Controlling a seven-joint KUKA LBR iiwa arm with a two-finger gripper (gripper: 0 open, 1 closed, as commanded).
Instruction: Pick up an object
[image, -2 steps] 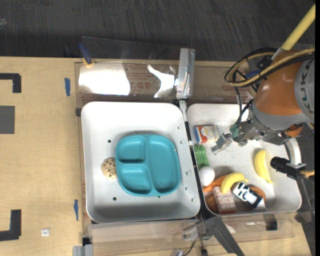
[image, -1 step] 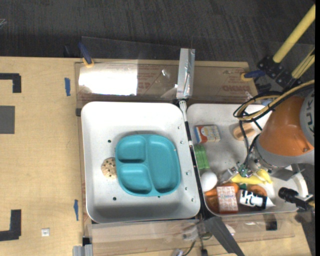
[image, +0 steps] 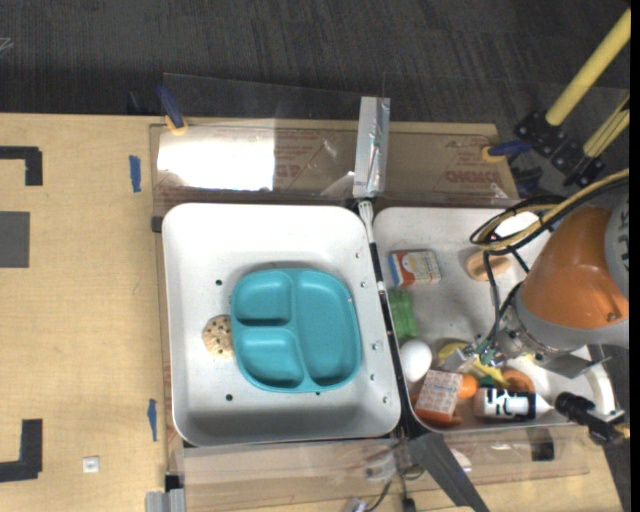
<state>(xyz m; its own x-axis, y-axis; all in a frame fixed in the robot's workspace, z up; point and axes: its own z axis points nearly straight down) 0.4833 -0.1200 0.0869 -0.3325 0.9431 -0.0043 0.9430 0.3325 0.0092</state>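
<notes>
The arm (image: 570, 285) hangs over the right bin (image: 450, 225), where the toys sit packed at 6 o'clock, so it should drop straight onto one, like the white egg (image: 414, 357); I cannot tell whether its claw is open.

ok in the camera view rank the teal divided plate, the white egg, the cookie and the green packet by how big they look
1. teal divided plate, by far the largest
2. green packet
3. white egg and cookie: they look about alike, so no ranking between them
</notes>
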